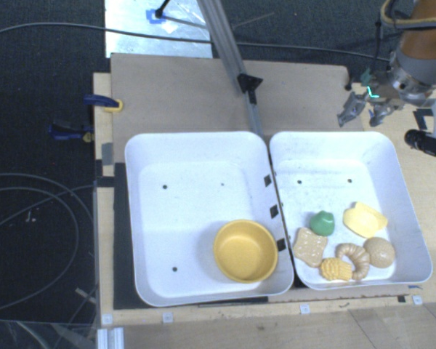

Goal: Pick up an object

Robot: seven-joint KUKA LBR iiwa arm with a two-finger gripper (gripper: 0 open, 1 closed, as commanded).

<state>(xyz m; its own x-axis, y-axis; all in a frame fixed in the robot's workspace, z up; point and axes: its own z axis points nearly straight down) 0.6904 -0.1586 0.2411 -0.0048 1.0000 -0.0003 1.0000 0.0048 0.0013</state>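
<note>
Left bin (152,195) held yellow bowl (245,250) near front right corner. Right bin (392,173) – toy foods clustered along front edge: cheese wedge (364,219), cracker (309,246), croissant (354,257), corn (336,270), green pepper (322,223). Gripper (365,113) hovered beyond right bin's back edge – fingers spread, holding nothing.

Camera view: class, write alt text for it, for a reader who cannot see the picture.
Two white bins sit side by side: the left bin holds a yellow bowl, the right bin a cluster of toy foods at its near end. The arm's pincer hangs open beyond the right bin's far rim, holding nothing.
</note>
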